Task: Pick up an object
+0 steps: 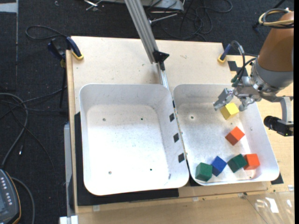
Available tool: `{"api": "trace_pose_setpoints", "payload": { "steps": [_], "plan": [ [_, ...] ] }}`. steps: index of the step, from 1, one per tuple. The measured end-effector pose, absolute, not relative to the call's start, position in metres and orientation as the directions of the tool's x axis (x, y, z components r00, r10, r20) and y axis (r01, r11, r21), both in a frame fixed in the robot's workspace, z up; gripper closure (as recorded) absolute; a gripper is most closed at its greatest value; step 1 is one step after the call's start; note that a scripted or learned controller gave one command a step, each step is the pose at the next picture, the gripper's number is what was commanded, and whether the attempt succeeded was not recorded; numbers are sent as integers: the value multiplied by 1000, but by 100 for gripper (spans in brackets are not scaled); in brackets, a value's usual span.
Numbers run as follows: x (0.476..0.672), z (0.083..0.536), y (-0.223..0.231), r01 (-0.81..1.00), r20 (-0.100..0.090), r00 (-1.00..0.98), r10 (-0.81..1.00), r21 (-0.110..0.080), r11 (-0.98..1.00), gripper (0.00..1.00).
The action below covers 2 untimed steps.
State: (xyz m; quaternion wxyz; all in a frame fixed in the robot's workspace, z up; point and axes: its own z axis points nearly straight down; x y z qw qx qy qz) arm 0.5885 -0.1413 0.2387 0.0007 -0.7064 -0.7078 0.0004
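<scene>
My gripper [233, 105] hangs over the far part of the right bin [201, 125]. A yellow block [230, 111] sits between its two grey fingers, which close on the block's sides. Nearer in the same bin lie an orange block [235, 135], a second orange block [252, 161], a dark green block [238, 163], a blue block [219, 164] and a green block [203, 171]. The last four form a row along the bin's near wall.
The left bin [93, 101] stands beside the right one, their walls meeting in the middle. A slanted metal rail [142, 27] crosses the bench's far side. Clamps sit at the bench's far corners [72, 48].
</scene>
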Motion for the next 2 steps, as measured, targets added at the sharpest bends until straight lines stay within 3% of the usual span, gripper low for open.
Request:
{"api": "trace_pose_setpoints", "payload": {
  "steps": [1, 2],
  "plan": [
    [579, 188, -115, 1000, 1, -4, 1000, -6, 4, 0],
    [569, 146, -201, 1000, 0, 7, 1000, -4, -7, 0]
  ]
}}
